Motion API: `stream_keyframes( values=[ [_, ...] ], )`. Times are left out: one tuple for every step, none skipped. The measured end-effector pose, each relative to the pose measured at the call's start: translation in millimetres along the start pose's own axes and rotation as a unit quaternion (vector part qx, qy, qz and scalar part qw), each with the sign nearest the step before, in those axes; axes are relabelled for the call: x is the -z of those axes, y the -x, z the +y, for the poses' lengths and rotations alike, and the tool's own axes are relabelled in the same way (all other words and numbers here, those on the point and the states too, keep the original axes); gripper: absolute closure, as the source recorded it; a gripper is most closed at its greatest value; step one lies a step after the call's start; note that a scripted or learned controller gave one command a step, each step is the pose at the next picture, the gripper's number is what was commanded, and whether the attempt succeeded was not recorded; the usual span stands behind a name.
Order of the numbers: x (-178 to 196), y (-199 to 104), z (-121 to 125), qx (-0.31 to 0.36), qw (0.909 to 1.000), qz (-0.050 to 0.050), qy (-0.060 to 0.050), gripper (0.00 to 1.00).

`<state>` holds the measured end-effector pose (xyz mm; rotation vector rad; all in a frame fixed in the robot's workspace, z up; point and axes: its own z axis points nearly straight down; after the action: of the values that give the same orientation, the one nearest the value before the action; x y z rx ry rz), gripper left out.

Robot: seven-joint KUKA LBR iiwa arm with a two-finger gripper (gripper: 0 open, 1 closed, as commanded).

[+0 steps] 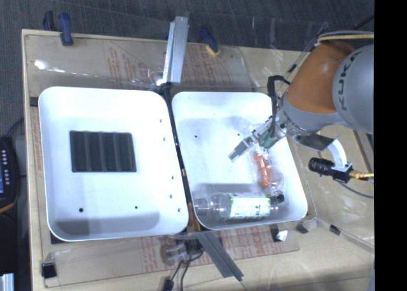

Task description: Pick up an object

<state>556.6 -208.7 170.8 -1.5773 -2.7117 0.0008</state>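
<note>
Bench [38,54]: both bins are borne side by side on it, so that either can be reached by one arm.
Left bin [57,207]: set well to the far side of the gripper, beyond the shared divider; a dark ribbed panel [102,151] is laid flat on its floor.
Right bin [203,112]: the gripper is lowered into this one, where the loose objects are gathered.
Arm [318,93]: brought in from the right edge, bent down over the right bin's near wall, presumably to bring the wrist above the objects.
Clear bottle [238,206]: laid on its side along the bin's lower wall, below the gripper and apart from it.
Orange bottle [263,169]: laid just beneath and beside the gripper, near the bin's right wall; judged the likely target, being closest.
Gripper [245,147]: held low and tilted over the bin floor; whether its fingers are spread or pressed together cannot be told, and nothing is seen between them.
</note>
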Motion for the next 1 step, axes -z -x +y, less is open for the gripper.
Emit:
stream_keyframes(
  values=[
    [4.8,5.5,7.0,0.008,1.0,-0.002,0.002,0.0]
  ],
)
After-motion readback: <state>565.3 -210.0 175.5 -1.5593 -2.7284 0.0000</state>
